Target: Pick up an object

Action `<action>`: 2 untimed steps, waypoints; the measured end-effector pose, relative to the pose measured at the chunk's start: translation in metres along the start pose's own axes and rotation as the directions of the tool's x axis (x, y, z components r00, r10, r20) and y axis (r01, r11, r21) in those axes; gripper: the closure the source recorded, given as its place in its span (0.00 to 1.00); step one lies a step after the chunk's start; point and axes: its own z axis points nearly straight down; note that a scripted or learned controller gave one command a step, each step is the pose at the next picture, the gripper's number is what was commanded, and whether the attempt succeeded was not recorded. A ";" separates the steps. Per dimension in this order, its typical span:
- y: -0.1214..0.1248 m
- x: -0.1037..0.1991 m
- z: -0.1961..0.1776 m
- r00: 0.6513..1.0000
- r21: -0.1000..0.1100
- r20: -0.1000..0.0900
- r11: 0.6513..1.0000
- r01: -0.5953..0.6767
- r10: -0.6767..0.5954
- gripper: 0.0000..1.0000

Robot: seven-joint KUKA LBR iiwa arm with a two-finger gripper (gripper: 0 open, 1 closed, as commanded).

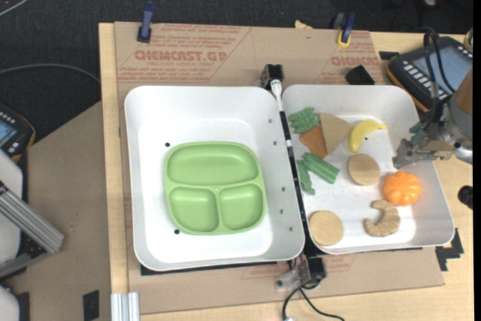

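The right bin (428, 233) holds several toy foods. An orange fruit (402, 189) lies near the right wall, with a tan croissant (383, 220) just in front of it. A round tan disc (364, 169) and a yellow banana (366, 133) sit mid-bin. Toward the left are a tan wedge (336, 131), an orange wedge (316, 140), a green leafy piece (304, 120), green beans (318, 169) and a round cookie (326, 228). My gripper (411, 150) hangs at the bin's right side, just above the orange fruit and right of the disc, with nothing seen in it.
The left bin (143, 162) holds a green divided plate (216, 186). A black clip (272, 76) sits where the bins meet at the back. Blue clamps (146, 22) hold the cardboard board. A dark controller (432, 71) lies at the back right beside the arm.
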 end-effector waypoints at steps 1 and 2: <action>-0.040 0.026 0.101 1.000 0.007 -0.004 1.000 -0.001 0.001 1.00; -0.037 0.132 -0.010 1.000 -0.009 -0.004 1.000 0.013 -0.013 1.00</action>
